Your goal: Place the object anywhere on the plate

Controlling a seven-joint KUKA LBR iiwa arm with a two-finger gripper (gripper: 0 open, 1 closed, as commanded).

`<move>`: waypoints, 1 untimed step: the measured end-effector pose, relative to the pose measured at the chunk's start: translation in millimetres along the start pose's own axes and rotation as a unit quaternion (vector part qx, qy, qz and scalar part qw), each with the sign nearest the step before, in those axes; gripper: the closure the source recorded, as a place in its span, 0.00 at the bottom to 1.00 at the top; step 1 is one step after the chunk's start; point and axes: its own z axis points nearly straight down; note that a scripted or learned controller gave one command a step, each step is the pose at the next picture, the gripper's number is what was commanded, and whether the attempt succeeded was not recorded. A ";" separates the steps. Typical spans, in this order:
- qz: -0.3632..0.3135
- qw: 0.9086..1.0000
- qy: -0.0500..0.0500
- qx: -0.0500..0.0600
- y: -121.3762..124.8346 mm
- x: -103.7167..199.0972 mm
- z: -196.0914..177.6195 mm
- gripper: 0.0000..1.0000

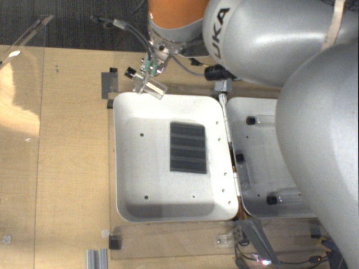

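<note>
Item: dark grey plate (pixel 188 148). Rectangular, flat, with raised ribs running across it that divide the face into four bands. It lies in the left bin (pixel 130 167), right of that bin's middle and nearer the far wall than the near one, its long sides parallel to the bin's side walls. Nothing rests on it.

Item: small pale object (pixel 152 87), light grey or clear, box-like, tilted. It sits at the far rim of the left bin, directly under the tool (pixel 150 72). Whether the tool is clenched on it or merely above it cannot be told; the tool's end is small and crowded with green and black parts and cables.

Item: arm (pixel 263 32). Grey casing with black lettering, orange band (pixel 171 4) above the wrist. It spans the upper right and covers much of the right bin (pixel 255 150).

Item: bins. Both white, shallow, with rounded corners, side by side and touching along a dark seam. Small dark dots mark the left bin's floor. The right bin shows black fittings on its floor.

Surface: pale wooden tabletop (pixel 61 161), with a bright glare patch at the left edge, small black brackets beside the left bin's corners, and a metal piece near the front edge.

Room: dark ribbed floor (pixel 73 10) beyond the far edge.
</note>
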 end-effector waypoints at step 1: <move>-0.101 0.995 -0.001 -0.001 -7.0 13.5 -84.3 1.00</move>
